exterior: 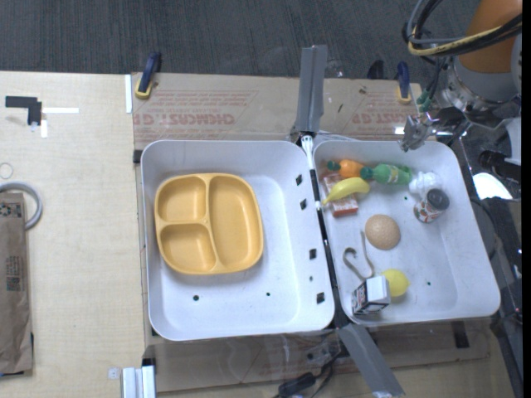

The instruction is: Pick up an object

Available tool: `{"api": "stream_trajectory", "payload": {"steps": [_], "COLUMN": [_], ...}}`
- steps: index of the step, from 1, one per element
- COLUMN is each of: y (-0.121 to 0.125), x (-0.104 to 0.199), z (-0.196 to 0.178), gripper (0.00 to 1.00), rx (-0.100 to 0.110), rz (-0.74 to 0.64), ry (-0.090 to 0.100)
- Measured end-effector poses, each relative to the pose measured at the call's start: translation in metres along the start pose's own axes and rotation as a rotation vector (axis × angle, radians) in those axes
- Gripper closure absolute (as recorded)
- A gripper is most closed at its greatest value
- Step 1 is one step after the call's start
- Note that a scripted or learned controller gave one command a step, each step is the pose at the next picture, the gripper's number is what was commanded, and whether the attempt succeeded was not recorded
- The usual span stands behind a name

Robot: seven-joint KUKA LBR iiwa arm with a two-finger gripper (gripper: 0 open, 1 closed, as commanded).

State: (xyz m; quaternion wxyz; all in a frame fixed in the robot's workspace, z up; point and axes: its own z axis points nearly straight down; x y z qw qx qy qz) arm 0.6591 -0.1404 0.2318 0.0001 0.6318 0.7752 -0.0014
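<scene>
The gripper (pixel 412 135) is being held above the right bin (pixel 465 301); jaw state cannot be told. The egg (pixel 382 231), lying apart, is best approached squarely.

From my console, the arm (pixel 485 23) shows as a rounded orange shell, smooth and glossy, with a grey section just beneath it. Thick black cables (pixel 431 15) loop out beside the orange shell, and a thinner yellow-green line runs along with them, crossing the orange surface. Below the grey section I see a cluster of metal-coloured wrist hardware, pale silver with dark gaps, brackets and small fittings that are too small for me to tell apart. The gripper (pixel 415 133) hangs off that cluster as a small dark-and-silver assembly, its detail blurred. A bright white glare patch sits just below the hardware on a dark part.
</scene>
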Motion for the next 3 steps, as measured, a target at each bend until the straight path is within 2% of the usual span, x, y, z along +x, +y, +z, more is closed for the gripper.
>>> {"api": "stream_trajectory", "payload": {"steps": [1,2,3], "y": [0.0,0.014,0.014], "x": [-0.001,0.067,0.067], "z": [0.029,0.035,0.035], "gripper": [1.0,1.0,0.0], "rx": [0.0,0.001,0.001], "rz": [0.056,0.19,0.19], "ry": [0.0,0.001,0.001]}}
